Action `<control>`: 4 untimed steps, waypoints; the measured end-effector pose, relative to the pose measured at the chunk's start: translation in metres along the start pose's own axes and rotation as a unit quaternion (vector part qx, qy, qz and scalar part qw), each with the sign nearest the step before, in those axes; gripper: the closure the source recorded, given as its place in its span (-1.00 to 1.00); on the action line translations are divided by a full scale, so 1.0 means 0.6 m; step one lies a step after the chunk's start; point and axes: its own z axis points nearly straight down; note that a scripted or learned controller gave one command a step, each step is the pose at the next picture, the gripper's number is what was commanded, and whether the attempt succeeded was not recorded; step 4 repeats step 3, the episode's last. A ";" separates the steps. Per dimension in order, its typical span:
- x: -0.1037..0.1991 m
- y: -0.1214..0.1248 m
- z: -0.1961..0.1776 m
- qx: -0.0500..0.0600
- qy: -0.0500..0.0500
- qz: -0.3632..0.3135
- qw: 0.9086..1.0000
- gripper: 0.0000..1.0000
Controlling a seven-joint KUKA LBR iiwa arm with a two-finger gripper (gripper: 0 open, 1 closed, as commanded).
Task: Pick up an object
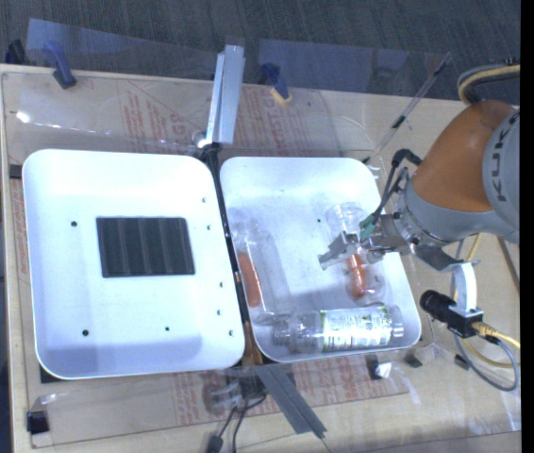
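We find the two-finger gripper [347, 250] low inside the right shallow white bin [281, 173]. We cannot tell its state or whether it has hold of anything. A small orange cylindrical object [357, 274] lies just below it. A clear plastic bottle [342, 330] lies further below, along the near wall. An orange-filled clear tube [251, 274] lies to its left.

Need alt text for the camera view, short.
A grey arm with an orange band reaches from the right, its gripper low over the right bin, above a small orange object. That bin also holds clear plastic bottles. The left bin has a dark ribbed panel.
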 end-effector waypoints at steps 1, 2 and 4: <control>0.000 0.000 0.000 0.000 0.000 0.000 1.000 -1.00; -0.003 0.044 0.037 -0.001 -0.001 -0.030 1.000 -1.00; -0.004 0.086 0.050 0.000 0.000 -0.043 0.999 -1.00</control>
